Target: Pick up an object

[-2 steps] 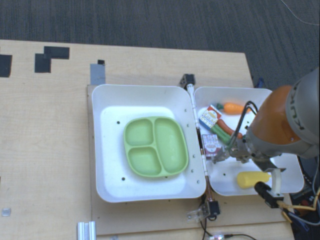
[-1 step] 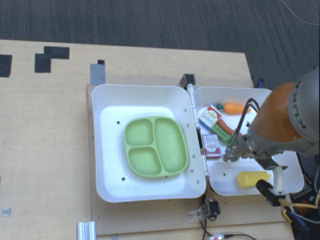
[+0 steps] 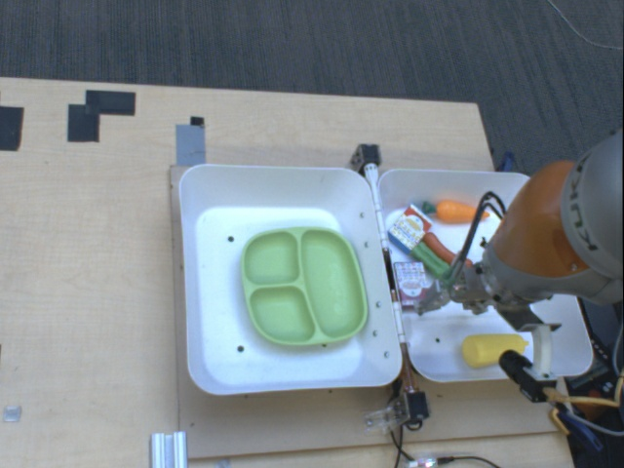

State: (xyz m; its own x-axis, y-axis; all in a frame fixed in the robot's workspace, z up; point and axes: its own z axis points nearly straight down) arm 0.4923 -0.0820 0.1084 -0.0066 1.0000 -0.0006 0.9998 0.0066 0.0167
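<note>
Tool [image 3: 437,295]: low inside the right bin [image 3: 575,354], at its left side, near the divider between the two bins; borne by the grey arm [image 3: 546,237] with orange band, entering from the right. Whether spread or pressed together cannot be told; wrist and cabling hide the tips.

Camera view, right bin, contents:
- small printed packet [image 3: 410,279], directly beside the tool, possibly touching it; likeliest target.
- second packet, white with red and blue print [image 3: 409,227], just above the first.
- red and green piece [image 3: 436,250], between packets and arm.
- orange carrot-like item [image 3: 454,211], near the far wall.
- yellow block [image 3: 490,348], near the front wall, apart from the tool.

Camera view, left bin [image 3: 210,261]: green divided plate [image 3: 304,287], three compartments, lying flat at centre; well apart from the tool.

Desk [image 3: 97,281]: pale wood, dark tape marks at far left.

Step in hand, as judged: descent or closing on the nearer packet; nothing seen lifted. Next move calls for a firm close on a thin, flat item crowded by neighbours, then a straight lift clear of the bin wall.
</note>
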